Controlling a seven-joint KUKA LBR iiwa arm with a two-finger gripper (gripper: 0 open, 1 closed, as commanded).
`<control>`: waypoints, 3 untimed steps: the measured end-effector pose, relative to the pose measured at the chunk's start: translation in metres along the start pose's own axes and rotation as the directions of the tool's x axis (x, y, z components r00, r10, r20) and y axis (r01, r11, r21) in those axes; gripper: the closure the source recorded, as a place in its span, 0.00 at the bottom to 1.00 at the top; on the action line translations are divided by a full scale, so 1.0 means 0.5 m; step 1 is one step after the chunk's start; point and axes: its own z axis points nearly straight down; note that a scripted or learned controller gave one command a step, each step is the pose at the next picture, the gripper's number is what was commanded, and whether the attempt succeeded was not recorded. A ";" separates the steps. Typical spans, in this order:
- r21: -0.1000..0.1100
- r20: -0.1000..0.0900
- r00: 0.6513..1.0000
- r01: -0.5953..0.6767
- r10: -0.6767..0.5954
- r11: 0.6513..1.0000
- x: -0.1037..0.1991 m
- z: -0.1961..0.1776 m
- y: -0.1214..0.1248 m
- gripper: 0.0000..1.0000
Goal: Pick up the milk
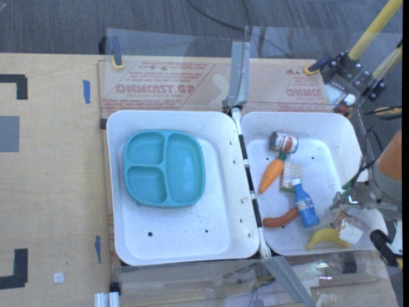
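**Milk not yet lifted, pick still to be made**

Starting at the near rim of the right-hand shallow white bin [300,248]: finding a yellow toy banana [324,238] and, just beside it toward the right wall, a small white-and-brown object [349,229] too blurred to name.

Moving a little farther in: noting a reddish-brown toy sausage [280,220] and, touching its right end, a blue plastic bottle with a white neck [305,207], lying tilted on the bin floor. Judging this bottle to be the milk, though without certainty. Treating it as unlifted.

Placing the two-finger gripper [348,201] to the right of the bottle, near it but apart from it, above the white-and-brown object, under the grey arm with the orange band [391,168]. Not managing to tell how wide the gripper is standing, nor whether anything is in its hold.

Going farther back: passing an orange toy carrot [271,174], a small speckled carton [293,171] and a silver can with a red end [283,142].

Looking across to the left-hand white bin [192,235]: seeing a teal divided plate [165,169].

Judging everything as left to do: moving over the bottle, closing on it, raising it.
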 end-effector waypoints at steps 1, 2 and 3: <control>0.009 -0.001 0.999 -0.035 0.035 0.999 0.099 -0.165 -0.006 1.00; 0.011 -0.004 0.995 0.103 -0.103 0.995 0.275 -0.192 -0.013 1.00; 0.011 -0.003 0.995 0.102 -0.102 0.995 0.274 -0.192 -0.013 0.00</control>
